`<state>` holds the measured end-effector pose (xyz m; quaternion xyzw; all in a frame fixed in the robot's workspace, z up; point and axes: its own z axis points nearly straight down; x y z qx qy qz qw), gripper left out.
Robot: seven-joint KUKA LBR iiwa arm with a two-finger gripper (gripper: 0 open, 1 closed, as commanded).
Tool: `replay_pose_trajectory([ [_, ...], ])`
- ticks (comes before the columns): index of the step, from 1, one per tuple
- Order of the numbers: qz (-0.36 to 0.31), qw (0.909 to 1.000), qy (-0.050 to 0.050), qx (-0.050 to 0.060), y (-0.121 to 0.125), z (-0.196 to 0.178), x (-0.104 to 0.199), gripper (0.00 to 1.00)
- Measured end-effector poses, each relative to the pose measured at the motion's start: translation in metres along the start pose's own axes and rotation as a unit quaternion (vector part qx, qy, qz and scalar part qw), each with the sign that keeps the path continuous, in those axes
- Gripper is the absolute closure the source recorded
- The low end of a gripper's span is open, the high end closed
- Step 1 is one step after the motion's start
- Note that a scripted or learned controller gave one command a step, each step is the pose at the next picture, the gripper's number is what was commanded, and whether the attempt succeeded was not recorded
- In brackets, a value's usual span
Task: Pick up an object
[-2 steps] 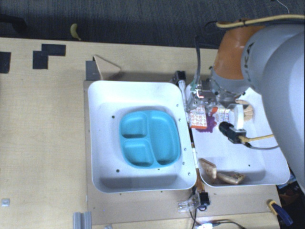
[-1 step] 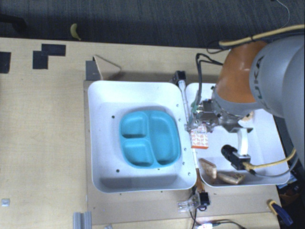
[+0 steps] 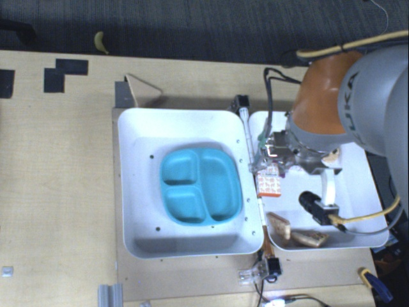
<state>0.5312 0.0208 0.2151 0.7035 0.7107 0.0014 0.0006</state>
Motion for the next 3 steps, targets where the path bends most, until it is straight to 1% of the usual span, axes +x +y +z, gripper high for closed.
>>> replay_pose_trajectory([
  [1, 0.004, 1.0000, 0.000, 0.001, -0.044, -0.007, -0.001, 1.00],
  [2, 0.002, 1.0000, 0.000, 0.002, -0.044, 0.002, 0.013, 1.00],
  [3, 0.002, 1.0000, 0.000, 0.001, 0.005, 0.016, 0.071, 1.00],
])
